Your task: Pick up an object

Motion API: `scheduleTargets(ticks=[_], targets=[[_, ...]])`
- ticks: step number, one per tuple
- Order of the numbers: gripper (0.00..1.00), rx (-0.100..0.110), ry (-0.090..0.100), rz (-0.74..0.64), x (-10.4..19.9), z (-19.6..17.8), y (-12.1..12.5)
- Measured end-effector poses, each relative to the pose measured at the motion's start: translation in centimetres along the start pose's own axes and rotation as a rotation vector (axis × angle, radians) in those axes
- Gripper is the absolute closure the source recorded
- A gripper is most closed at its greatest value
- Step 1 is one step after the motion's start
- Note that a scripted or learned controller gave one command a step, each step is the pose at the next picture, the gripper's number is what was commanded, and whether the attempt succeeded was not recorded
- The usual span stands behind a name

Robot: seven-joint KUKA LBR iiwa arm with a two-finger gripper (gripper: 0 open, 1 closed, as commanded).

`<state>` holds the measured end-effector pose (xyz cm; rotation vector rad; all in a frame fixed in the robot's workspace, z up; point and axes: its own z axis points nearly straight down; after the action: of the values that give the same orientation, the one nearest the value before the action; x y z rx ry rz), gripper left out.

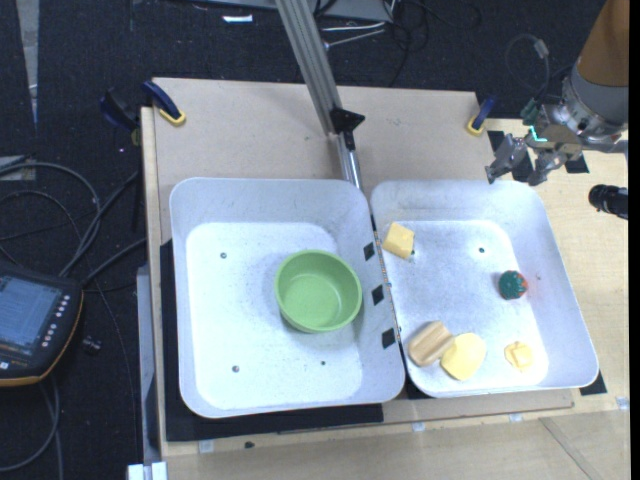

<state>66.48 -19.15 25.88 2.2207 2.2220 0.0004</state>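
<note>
White plastic, shallow and speckled, makes up both bins, and the right-hand bin (560,268) is where I have my choices: a pale yellow block (399,240) near its upper left corner, a small green ball with a red patch (513,285) toward its right side, and along the front a tan bread-shaped piece (429,342) touching a round yellow disc (464,356), with a small yellow lump (518,355) just beside them. The left bin (200,228) carries a light green plastic bowl (319,290) near its middle. My gripper (520,156) hangs above the back right corner of the right bin, over the table (250,128) edge, well apart from every item and touching none of them. From this slant I cannot tell how it is set, so I would not count on it being ready. To do this step well, I judge the yellow block the safest target: it stands alone, clear of its neighbours, though close to the bin wall. I would centre over it before descending, and avoid the touching pair at the front, where a grasp could slip or catch both.
</note>
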Motion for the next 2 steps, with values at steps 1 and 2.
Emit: scheduleTargets(ticks=[1,2], targets=[[0.00,0.000,0.000,0.000,0.0,0.0,0.0],[0.00,0.004,0.001,0.000,0.6,4.7,0.5]])
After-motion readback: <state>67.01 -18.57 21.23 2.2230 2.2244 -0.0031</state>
